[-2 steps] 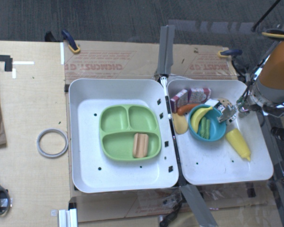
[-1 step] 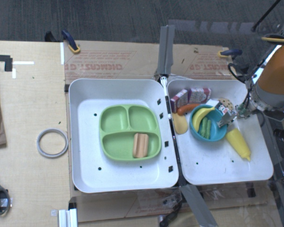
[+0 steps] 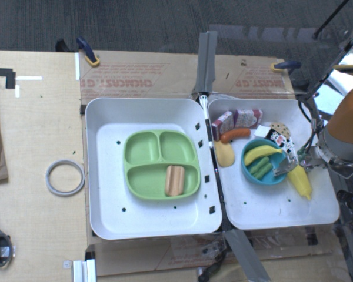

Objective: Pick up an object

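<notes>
The gripper [image 3: 284,162] hangs over the blue bowl [image 3: 263,162] in the right bin [image 3: 282,213]; whether its fingers grip anything I cannot tell. It should descend straight onto one item.

Camera view: single fixed overhead camera, angled downward at a slant, mid-distance; left bin [image 3: 100,175] centred, right bin [image 3: 326,207] beside it.

A grey arm [image 3: 341,151] banded in orange is seen, with black cables looped alongside and a small silver-and-black gripper [image 3: 285,163] at its end.
</notes>
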`<state>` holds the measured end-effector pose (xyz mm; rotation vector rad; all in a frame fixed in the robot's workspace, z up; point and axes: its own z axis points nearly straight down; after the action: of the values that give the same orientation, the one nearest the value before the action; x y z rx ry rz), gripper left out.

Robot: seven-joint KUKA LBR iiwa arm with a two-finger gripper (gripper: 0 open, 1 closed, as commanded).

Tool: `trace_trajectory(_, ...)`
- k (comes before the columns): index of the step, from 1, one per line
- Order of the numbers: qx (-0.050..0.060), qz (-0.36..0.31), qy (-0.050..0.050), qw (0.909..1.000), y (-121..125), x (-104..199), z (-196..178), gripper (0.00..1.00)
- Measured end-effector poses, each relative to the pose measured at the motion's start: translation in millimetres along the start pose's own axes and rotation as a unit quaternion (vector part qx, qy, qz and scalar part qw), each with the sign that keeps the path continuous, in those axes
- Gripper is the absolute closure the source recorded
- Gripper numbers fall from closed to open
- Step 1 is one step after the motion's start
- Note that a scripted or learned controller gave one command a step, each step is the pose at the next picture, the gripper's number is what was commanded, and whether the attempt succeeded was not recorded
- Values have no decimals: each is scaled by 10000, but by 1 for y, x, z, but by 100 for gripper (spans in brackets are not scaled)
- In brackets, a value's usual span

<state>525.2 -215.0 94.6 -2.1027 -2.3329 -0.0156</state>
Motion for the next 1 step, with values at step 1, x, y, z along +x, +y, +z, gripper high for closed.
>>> trace_trajectory(1,16,36,-37,10000,-3,-5,-8,100)
